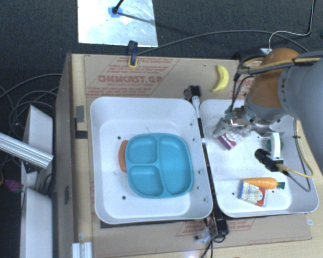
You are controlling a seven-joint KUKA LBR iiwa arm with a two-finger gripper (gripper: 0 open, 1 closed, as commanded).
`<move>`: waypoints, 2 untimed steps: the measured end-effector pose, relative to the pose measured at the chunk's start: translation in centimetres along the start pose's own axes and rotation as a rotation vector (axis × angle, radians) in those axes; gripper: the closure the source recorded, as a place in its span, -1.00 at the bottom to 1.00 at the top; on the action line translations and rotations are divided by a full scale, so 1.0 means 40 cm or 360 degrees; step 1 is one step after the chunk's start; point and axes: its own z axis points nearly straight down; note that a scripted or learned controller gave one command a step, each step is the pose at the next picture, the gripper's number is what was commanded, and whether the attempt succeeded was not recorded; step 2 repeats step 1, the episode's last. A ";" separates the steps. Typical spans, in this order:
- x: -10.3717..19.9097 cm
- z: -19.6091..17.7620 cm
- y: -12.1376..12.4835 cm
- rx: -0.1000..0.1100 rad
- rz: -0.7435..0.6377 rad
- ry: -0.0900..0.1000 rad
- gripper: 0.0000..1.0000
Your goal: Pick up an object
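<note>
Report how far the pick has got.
Done: the arm has reached into the right bin, and the gripper is low over a small packet near the bin's left wall. In hand: nothing visibly lifted; whether the fingers hold the packet cannot be told. Left: grasp and raise something. The carrot, the carton and the blue tray in the left bin lie untouched.

grey arm (307, 85) with orange band, yellow cable trailing.
</note>
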 end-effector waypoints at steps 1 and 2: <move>0.002 -0.038 0.012 -0.0024 -0.0004 0.0000 1.00; 0.002 -0.038 0.012 -0.0024 -0.0004 0.0000 1.00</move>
